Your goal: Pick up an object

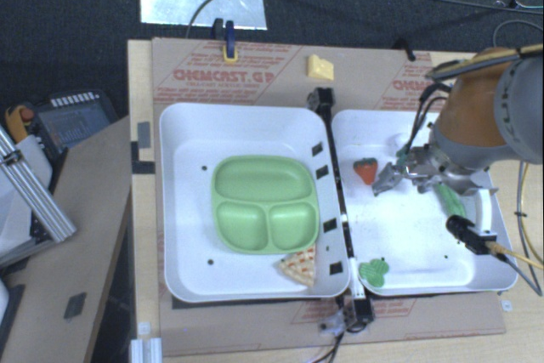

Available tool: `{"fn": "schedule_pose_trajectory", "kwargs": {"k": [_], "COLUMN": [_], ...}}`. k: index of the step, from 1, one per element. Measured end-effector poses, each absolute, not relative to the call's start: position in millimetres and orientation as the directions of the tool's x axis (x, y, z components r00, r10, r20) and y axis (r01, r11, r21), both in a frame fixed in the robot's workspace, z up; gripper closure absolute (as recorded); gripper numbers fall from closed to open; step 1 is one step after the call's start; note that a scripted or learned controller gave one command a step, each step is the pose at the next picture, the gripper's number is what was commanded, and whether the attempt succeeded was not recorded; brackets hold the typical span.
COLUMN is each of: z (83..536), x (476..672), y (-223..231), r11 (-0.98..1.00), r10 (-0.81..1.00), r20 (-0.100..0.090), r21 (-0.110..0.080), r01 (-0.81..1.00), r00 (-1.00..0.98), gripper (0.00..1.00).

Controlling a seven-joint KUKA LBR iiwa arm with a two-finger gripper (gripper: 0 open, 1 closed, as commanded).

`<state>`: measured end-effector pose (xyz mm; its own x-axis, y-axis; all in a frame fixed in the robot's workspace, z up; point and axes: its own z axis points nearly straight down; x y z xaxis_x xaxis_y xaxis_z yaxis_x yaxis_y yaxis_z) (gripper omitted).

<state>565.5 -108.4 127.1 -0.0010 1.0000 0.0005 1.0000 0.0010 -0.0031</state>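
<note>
The fingers hang just beside the toy strawberry; their spread cannot be told. Descending off-centre could nudge it away.

Red block lettering reading "CHEMCAST G P" stands on the brown protective paper sheet that lies under the two bins, along its upper edge, in the upper middle of the frame just below a yellow clamp. The same red print repeats on the sheet toward the upper right, near the arm, set at a slant and partly covered (too broken up to read letter by letter). More red lettering shows along the sheet's lower edge, at the bottom centre of the frame, too small to make out.
</note>
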Motion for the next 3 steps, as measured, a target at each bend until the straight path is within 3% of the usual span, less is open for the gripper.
{"fn": "schedule_pose_trajectory", "kwargs": {"k": [1,2,3], "z": [82,95,159], "x": [565.3,566.7,566.4], "y": [-108,-108,-111], "r11": [0.001,0.002,0.003], "r10": [1.000,1.000,1.000], "r20": [0.001,0.000,-0.001], "r21": [-0.003,0.002,0.007], "r01": [1.000,1.000,1.000], "r00": [-0.001,-0.002,-0.003], "gripper": [0.00,1.00,1.00]}}
